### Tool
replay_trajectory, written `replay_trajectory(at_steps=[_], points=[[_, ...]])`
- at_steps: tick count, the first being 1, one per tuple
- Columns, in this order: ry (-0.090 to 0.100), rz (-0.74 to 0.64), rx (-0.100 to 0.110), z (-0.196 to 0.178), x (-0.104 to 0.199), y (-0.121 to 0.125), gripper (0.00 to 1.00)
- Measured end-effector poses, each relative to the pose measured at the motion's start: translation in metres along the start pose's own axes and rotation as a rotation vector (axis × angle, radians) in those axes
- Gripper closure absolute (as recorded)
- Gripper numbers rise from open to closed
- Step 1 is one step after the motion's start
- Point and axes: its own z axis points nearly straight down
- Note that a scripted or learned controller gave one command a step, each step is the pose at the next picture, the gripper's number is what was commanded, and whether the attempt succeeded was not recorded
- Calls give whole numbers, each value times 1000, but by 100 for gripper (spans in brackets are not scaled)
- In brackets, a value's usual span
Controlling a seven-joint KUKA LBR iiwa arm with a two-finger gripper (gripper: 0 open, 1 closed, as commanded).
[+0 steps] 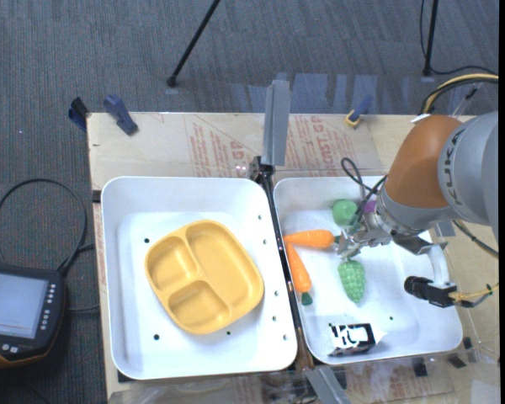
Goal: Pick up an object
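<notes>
From the camera above the bench, two white bins sit side by side. The left bin holds a yellow plate with three compartments, lying flat and turned at a slant, near the middle of the bin.

The right bin holds everything else. A green ball rests towards the far side. An upper carrot lies crosswise, its thick end pointing towards the gripper. A lower carrot lies just below it, slanting along the bin's left wall with a dark green tip at its near end; the two carrots look to be touching or nearly so where they meet. Green grapes lie near the middle of the bin, long axis running towards me. A black-and-white box sits by the near wall, apart from the rest.

The arm comes in from the right, its orange band over the bin's far right corner. The gripper is low over the bin, between the ball and the grapes, just beside the upper carrot's thick end and right at the top of the grapes. I cannot tell whether it is wide or narrow, and nothing is plainly in its grasp.

A screen unit lies on the floor to the left.
</notes>
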Motion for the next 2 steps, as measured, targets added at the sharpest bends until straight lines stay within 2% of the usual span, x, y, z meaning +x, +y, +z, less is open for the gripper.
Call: replay_trajectory(at_steps=[1, 2], points=[[-3, 211, -9, -94, 52, 55, 100], [-3, 211, -3, -91, 52, 53, 0]])
